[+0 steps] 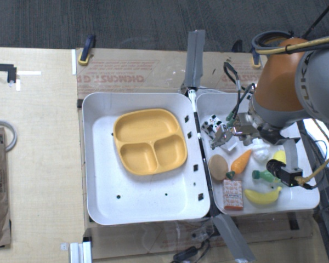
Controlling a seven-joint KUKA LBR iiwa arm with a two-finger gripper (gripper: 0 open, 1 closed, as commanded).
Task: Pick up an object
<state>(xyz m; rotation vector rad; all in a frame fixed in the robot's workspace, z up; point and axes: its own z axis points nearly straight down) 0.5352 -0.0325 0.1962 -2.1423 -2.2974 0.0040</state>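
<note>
Gripper hangs low in the right bin, above the toy carrot, with nothing visibly held. That carrot, just right of the brown egg, looks light, rigid and slick; its thicker middle seems the safest hold.

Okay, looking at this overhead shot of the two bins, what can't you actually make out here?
- Gripper in the camera view: small and cluttered by cables, so its finger state is unclear.
- Right bin: its far side is covered by the arm.
- Small box: label too small to read.
- White object beside the carrot: partly under the wrist, unidentifiable.
</note>
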